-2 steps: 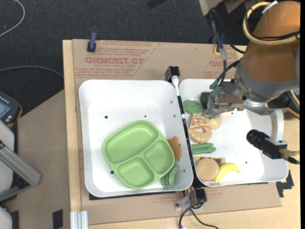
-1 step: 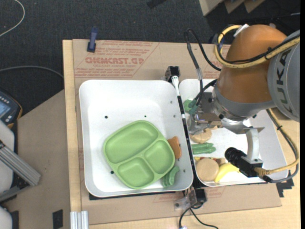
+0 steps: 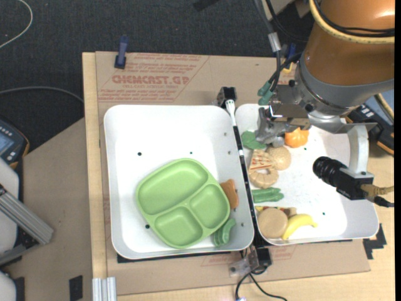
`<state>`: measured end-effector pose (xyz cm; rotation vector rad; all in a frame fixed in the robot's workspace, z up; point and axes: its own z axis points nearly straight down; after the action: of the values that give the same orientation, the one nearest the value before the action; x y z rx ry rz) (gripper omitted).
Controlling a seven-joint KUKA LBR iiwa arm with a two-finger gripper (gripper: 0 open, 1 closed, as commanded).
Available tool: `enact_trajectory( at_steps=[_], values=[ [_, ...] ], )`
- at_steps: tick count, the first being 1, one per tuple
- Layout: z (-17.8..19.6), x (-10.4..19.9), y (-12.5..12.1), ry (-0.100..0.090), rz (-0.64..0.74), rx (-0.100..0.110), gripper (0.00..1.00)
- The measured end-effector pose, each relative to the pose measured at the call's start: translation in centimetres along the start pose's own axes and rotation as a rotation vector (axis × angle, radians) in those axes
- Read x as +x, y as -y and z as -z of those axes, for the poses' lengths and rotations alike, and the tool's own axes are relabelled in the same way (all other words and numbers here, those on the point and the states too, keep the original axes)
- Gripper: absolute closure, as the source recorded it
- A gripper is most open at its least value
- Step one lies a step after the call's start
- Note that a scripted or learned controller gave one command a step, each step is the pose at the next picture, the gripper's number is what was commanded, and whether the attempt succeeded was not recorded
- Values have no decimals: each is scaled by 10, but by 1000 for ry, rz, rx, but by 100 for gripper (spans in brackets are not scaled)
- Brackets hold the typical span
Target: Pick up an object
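Note:
My gripper [image 3: 270,132] hangs low over the back left corner of the right bin [image 3: 332,144]. A flat green leaf-like piece [image 3: 250,140] lies just left of it and an orange toy fruit [image 3: 297,138] just right. In front of it sit a striped slice [image 3: 259,162], a pale round piece [image 3: 281,160] and a beige ring [image 3: 263,179]. Nearer the front lie a green pod [image 3: 267,195], a tan disc [image 3: 273,221] and a yellow banana [image 3: 298,224]. Nothing is visibly held.
The left bin [image 3: 125,162] holds a green divided plate [image 3: 182,202], a brown piece [image 3: 230,193] at its right edge and a green utensil [image 3: 223,233] at the front. A blue clip [image 3: 120,53] rests on the cardboard behind the bins.

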<state>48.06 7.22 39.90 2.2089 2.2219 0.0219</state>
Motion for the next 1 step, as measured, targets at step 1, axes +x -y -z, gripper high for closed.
enact_trajectory(
  at_steps=[1],
  values=[
    [-46,41,2,4,-2,22,100]
  ],
)
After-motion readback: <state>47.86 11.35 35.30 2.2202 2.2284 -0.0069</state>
